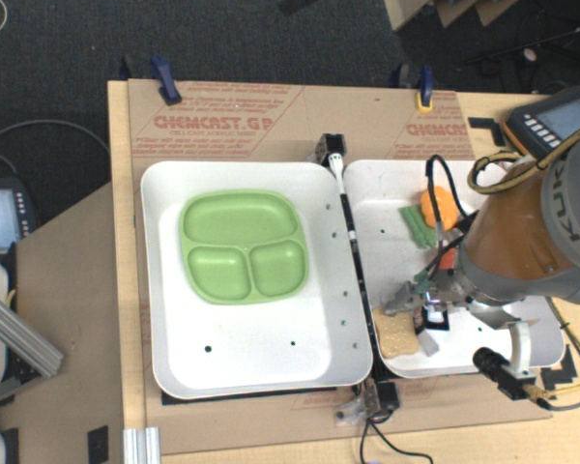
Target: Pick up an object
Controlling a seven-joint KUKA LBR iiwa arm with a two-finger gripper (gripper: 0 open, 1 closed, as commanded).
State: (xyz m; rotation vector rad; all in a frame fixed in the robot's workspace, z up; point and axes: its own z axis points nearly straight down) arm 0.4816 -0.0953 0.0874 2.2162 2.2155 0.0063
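While the arm (522,240) reaches in from the right of the frame and hangs low over the right bin (367,193), its gripper (427,309) sits among the things at the bin's lower middle, just above a tan sponge (394,334) at the bottom left corner of that bin. I judge this a descent for a grasp, since the wrist points down into the bin and not across it. How far the jaws are parted I cannot tell: the wrist body and loose cables cover them, and nothing is plainly seen between them.

The likely targets lie close together. An orange piece (439,207) and a green strip (416,224) rest at the upper middle of the right bin, just beside the arm's edge. A small grey thing (399,303) lies left of the gripper, too blurred to name. The left bin (174,307) holds a green tray (243,246) with three compartments, upright and well apart from the arm; it seems left out of this try.

Much of the right bin's right half is hidden under the arm, so more things may lie there. The arm's upper part is cut off by the frame's right side. Both bins stand on a brown worktop (222,119).
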